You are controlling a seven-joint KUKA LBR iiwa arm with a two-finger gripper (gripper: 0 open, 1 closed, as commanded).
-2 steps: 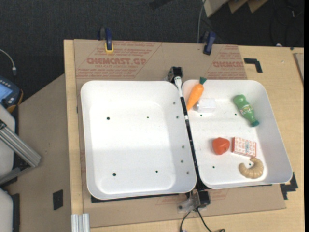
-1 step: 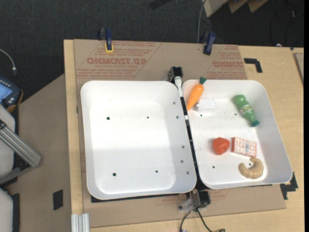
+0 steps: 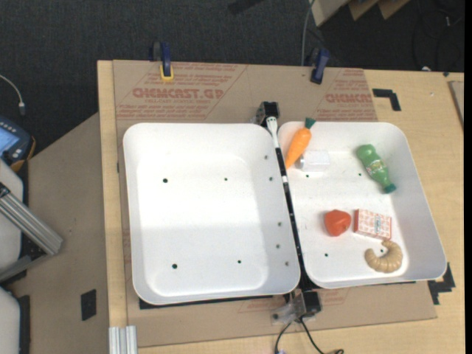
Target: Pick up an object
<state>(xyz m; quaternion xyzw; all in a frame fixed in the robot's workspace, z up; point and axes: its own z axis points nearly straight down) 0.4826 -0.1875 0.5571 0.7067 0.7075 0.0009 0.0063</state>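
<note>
We are before the reach: next we choose, perhaps the red block [image 3: 337, 223] in the right bin [image 3: 420, 198]; jaws' state unknowable.

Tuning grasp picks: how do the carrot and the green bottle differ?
The carrot is orange with a green top; the bottle is all green. The carrot lies against the right bin's left wall; the bottle lies nearer its right side. The carrot tapers; the bottle is stubbier. Both lie flat in one bin.
</note>
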